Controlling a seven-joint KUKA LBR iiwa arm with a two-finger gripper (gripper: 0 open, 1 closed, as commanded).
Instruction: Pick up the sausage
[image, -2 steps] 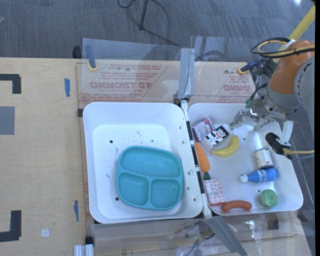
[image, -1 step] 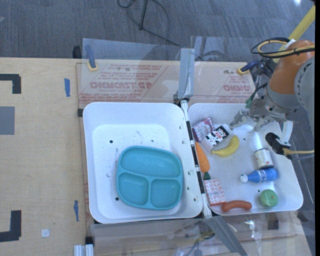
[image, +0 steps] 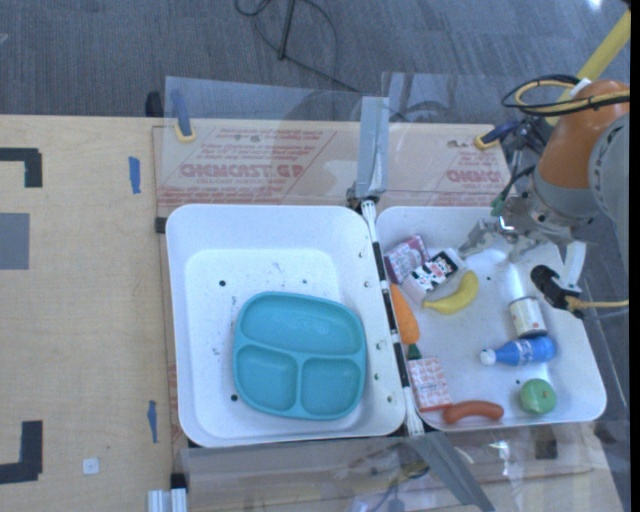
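The sausage is a reddish-brown link lying flat along the front edge of the right bin, between a red patterned packet and a green apple. The gripper hangs over the back of the right bin, under the orange band of the arm. It is far from the sausage, roughly a bin's depth behind it, and nothing shows between its fingers.
The right bin also holds a banana, a carrot along the left wall, a pink packet, a white bottle and a blue bottle. A teal divided plate lies in the left bin.
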